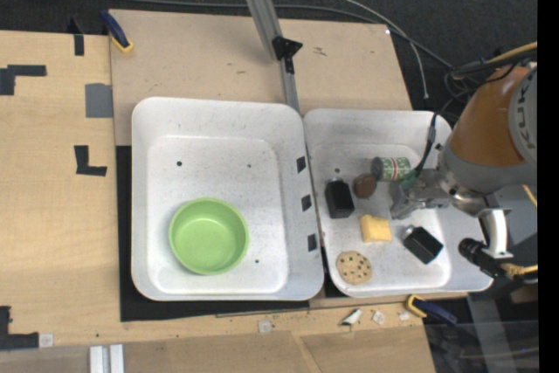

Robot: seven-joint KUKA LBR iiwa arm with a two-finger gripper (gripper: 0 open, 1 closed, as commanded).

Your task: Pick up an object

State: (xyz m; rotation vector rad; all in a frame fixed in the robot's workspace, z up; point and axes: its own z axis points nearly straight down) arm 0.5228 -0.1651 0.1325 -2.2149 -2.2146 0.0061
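The right bin holds several small objects. A green can lies on its side near the middle, with a brown lump just left of it. A black block stands further left. A yellow wedge and a round speckled cookie lie toward the front, and a black box sits at the front right. My gripper hangs low over the bin, just below the can and between the yellow wedge and the black box. Nothing is visibly held in it.
A green bowl sits in the front part of the left bin. A slanted metal pole runs down to the bins' shared edge. The grey and orange arm covers the right bin's right rim. Cables trail at the back right.
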